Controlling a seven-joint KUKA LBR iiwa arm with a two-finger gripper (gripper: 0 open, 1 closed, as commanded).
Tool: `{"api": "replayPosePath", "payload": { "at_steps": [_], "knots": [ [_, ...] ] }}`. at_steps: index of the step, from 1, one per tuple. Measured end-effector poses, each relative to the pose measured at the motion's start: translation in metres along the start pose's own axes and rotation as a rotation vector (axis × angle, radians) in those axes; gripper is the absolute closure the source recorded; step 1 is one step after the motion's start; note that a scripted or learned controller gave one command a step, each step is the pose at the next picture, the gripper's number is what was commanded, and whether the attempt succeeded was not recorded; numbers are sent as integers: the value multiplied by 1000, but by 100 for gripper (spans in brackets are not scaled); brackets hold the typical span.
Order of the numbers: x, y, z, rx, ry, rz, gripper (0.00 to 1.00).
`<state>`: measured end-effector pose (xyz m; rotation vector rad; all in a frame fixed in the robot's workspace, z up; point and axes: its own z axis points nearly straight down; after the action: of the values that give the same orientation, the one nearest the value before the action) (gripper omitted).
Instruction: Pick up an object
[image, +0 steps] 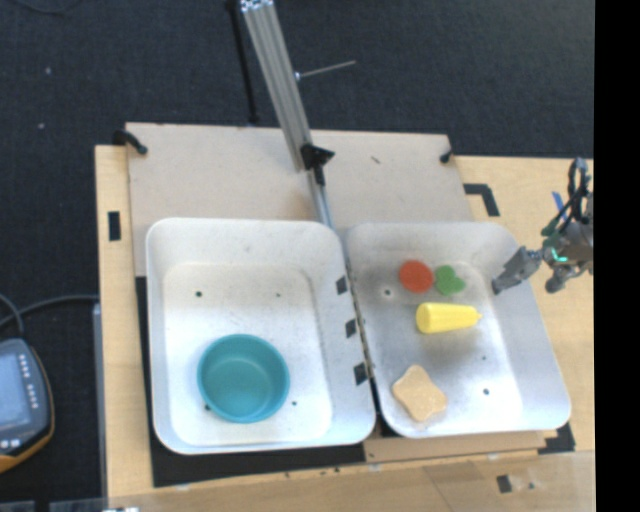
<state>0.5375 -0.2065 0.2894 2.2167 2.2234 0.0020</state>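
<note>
Yellow cone-shaped toy (447, 317) lies in the right bin (520, 400), long axis left–right, tip toward the gripper (535, 267). Gripper hovers up-right of it at the bin's rim, fingers spread, empty. Red ball (416, 275) just above the toy.

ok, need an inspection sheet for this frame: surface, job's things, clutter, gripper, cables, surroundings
surface: bench with two white bins, left bin and right bin, side by side.
job's things: right bin holds red piece touching green piece, yellow piece, tan piece; left bin holds teal bowl, upright.
clutter: nothing seen.
gripper: gripper at the right bin's right rim, holding nothing; finger state unclear.
cables: black cable at left edge.
surroundings: metal rail, handheld device, dark floor.
</note>
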Motion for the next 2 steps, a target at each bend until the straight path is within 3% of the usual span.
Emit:
{"api": "replayPosePath", "payload": {
  "at_steps": [2],
  "knots": [
    [0,9,98,5,0,4,0]
  ]
}}
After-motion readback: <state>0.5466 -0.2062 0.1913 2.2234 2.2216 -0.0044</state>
